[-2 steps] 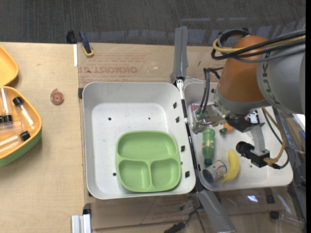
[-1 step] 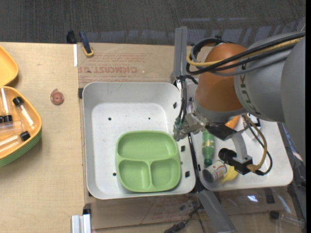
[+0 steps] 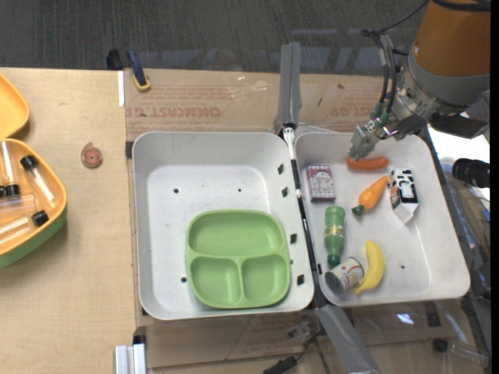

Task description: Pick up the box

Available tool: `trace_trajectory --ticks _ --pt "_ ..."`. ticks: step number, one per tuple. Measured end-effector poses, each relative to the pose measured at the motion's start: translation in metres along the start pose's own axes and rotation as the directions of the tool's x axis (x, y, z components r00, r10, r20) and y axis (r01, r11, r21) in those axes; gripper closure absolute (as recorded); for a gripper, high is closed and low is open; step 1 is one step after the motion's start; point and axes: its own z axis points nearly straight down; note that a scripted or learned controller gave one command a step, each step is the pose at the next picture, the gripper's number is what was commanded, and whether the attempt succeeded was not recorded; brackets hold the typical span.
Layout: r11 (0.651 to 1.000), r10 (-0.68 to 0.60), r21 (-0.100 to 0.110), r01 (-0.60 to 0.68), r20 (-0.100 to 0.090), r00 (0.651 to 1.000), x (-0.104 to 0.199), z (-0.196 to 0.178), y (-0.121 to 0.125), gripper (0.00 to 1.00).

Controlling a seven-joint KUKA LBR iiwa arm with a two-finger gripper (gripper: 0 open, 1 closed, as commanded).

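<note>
The tool [image 3: 365, 145] hangs over the far end of the right bin [image 3: 444, 287], just above the hot dog [image 3: 367, 162], and whether it is spread or pressed together cannot be told from this slant. The box [image 3: 320, 182], a small dark red carton, lies flat near the bin's left wall, a little apart from the tool and nearer the camera.

The main risk, as I judge it, is a wrong target: dropping straight down from here would meet the hot dog, not the box. The box also lies flat and close to the wall, so the tool could foul the rim or slide off its top face. The carrot [image 3: 371, 194], the green bottle [image 3: 334, 234] and the milk carton [image 3: 403, 194] crowd nearby and could be nudged.

Readable writing: the cardboard [image 3: 210, 104] behind the bins shows "CHEMCOZT", printed upside down. The print on the box, the milk carton and the can [image 3: 345, 275] beside the banana [image 3: 373, 266] is too small to read
</note>
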Motion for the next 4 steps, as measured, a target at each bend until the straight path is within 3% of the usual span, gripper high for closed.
trace_trajectory --ticks 1,2,3,4 --pt "0.985 -0.170 0.000 0.170 -0.003 0.985 -0.006 0.189 -0.068 1.00" --pt "0.986 0.164 0.002 -0.164 -0.001 0.986 0.074 0.189 0.001 1.00" --pt "0.955 0.296 0.002 -0.296 0.000 0.955 -0.020 0.189 0.055 1.00" --pt "0.987 0.158 0.003 -0.158 -0.002 0.987 0.017 0.189 -0.043 1.00"
